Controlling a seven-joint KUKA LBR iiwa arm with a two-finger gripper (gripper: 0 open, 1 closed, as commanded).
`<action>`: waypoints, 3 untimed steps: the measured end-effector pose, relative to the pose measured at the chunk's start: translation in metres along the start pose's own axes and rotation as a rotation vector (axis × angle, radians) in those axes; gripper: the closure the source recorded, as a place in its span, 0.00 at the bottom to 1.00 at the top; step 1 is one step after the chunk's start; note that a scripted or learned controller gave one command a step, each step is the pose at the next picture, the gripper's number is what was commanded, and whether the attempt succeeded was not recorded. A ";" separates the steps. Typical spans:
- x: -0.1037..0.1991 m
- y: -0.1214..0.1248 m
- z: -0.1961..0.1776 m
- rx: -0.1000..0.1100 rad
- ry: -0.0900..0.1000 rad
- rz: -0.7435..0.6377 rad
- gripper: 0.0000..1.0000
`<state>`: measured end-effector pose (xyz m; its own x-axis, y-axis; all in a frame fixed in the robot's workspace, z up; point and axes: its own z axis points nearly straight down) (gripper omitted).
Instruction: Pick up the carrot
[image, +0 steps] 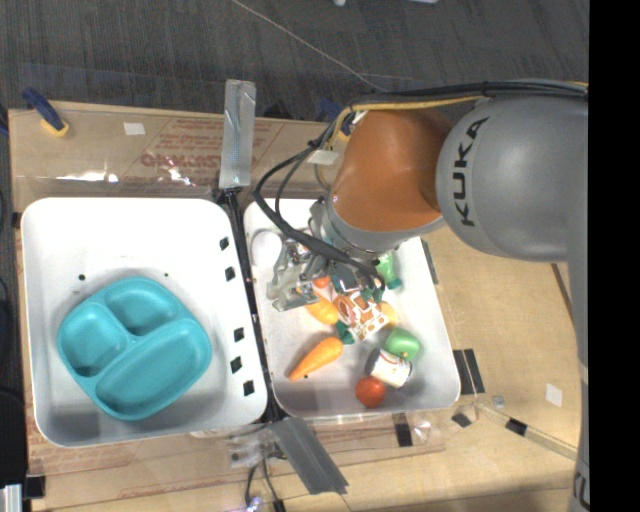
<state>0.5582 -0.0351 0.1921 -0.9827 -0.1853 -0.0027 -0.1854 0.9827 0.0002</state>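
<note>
— Two bins; where's the carrot (317, 357)?
— Right bin (440, 395), lying near the front wall, tip toward the divider. Apart from the gripper (300, 283).
— Gripper state?
— Low over the toy clutter behind the carrot; fingers possibly parted, can't tell. Teal plate (133, 346) in left bin (50, 225).

You've got an orange carrot (317, 357), a teal plate (133, 346), two white bins (60, 230), a red ball (371, 392) and a green-and-white piece (400, 346). The arm (500, 170) is grey with an orange band and black lettering. The worktop (500, 300) is tan.
</note>
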 end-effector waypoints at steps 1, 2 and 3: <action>-0.066 -0.030 -0.013 0.001 -0.001 -0.066 1.00; -0.085 -0.030 -0.001 0.002 -0.002 -0.227 1.00; -0.088 -0.062 -0.036 0.002 -0.002 -0.108 1.00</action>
<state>0.6565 -0.0799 0.2279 -0.9570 -0.2902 -0.0041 -0.2902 0.9570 -0.0025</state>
